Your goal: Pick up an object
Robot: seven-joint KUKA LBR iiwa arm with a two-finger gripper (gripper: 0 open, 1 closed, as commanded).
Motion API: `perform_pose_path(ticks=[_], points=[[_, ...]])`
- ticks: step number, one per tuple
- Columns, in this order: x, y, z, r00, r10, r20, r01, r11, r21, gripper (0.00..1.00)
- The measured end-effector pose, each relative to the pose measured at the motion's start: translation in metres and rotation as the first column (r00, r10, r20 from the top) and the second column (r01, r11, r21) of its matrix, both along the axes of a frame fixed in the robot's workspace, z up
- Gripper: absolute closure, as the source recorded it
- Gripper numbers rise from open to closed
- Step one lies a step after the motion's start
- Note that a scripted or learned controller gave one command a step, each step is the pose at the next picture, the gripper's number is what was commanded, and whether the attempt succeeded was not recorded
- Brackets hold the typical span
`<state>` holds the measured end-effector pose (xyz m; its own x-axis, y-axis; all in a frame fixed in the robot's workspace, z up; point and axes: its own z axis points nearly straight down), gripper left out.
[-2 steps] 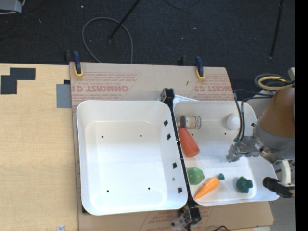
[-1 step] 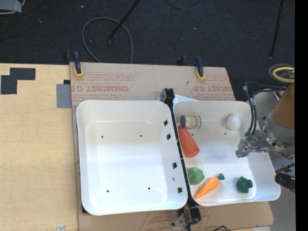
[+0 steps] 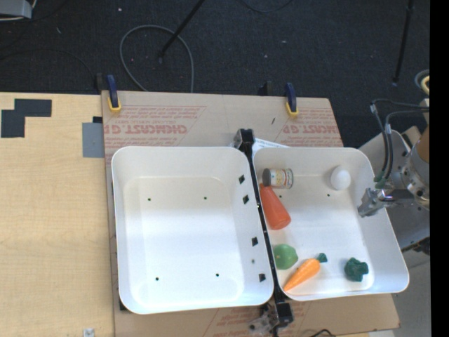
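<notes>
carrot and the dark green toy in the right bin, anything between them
In the camera view only bare white bin floor separates the carrot from the dark green toy; the carrot's small green top points that way.

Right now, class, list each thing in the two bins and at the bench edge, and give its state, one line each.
left bin: bare white floor
right bin: holding six things
small jar: lying on its side
white ball: resting free
orange cone: lying against the divider
green ball: resting free
carrot: lying flat
dark green piece: resting free
hand: at right bin's rim
</notes>
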<state>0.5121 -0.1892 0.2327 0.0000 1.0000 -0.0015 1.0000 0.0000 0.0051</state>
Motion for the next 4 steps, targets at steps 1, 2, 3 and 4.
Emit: perform_pose_path(ticks=[1,2,3,4], points=[[0.000,0.000,0.014,1.000,0.000,-0.004,0.000,1.000,0.001,1.00],[0.003,0.060,0.012,1.000,0.003,-0.006,-0.003,1.000,0.002,1.00],[-0.002,0.109,0.018,1.000,0.004,-0.005,-0.004,1.000,0.002,1.00],[-0.006,0.157,0.022,1.000,0.004,-0.006,-0.004,1.000,0.002,1.00]])
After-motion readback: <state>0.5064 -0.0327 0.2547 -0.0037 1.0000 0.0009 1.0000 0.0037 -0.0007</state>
